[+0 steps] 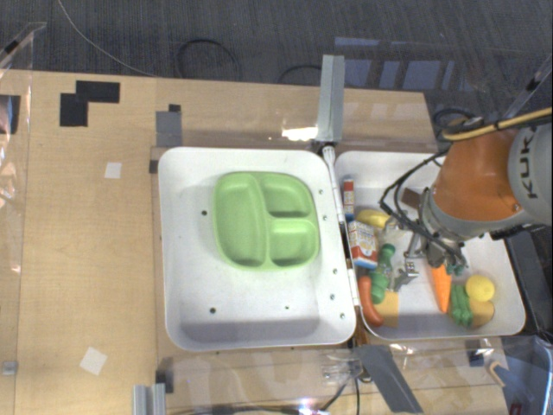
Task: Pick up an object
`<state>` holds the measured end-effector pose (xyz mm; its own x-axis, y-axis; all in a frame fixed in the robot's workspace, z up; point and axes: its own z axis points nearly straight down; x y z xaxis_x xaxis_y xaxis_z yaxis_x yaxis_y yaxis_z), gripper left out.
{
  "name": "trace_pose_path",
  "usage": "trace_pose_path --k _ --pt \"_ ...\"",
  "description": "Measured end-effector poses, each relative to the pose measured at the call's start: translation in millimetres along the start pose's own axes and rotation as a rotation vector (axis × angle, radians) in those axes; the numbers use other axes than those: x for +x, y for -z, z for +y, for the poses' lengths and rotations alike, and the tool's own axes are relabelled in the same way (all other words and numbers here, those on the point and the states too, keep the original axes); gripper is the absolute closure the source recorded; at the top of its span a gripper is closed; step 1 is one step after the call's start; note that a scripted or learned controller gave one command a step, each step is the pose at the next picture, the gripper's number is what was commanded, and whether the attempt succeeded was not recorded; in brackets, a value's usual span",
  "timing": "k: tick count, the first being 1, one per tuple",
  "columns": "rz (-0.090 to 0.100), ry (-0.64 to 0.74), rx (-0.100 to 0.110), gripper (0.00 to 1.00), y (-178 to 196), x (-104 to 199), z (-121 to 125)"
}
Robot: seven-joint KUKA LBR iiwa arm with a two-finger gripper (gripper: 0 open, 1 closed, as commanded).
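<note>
1. Hanging low over the right bin (pixel 511 322), the gripper (pixel 413 262) sits at the end of the grey arm with the orange band (pixel 473 178). The arm comes in from the right side.
2. I cannot tell if the gripper is spread or pressed together. It is too small and dark to make out, and I see nothing pinched in it.
3. The nearest toy looks like the carrot (pixel 441 288). It lies just to the right of the gripper and a bit toward the front. Its long way runs from back to front.
4. My guess is the gripper would need to line up across the carrot's thin way to grab it.
5. The right bin holds lots of play food. A yellow lemon (pixel 479 288) sits just right of the carrot. A green bottle (pixel 384 262) and a red pepper (pixel 366 294) lie to the left of the gripper. A yellow banana (pixel 371 219) is farther back.
6. The left bin (pixel 190 318) holds a green tray (pixel 263 220) with three parts. Nothing lies in the tray.
</note>
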<state>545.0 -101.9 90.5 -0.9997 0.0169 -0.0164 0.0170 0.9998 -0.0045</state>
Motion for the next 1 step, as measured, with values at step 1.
trace_pose_path --k 1 --pt "0.001 0.149 -0.003 0.00 -0.8 -1.1 -42.3"
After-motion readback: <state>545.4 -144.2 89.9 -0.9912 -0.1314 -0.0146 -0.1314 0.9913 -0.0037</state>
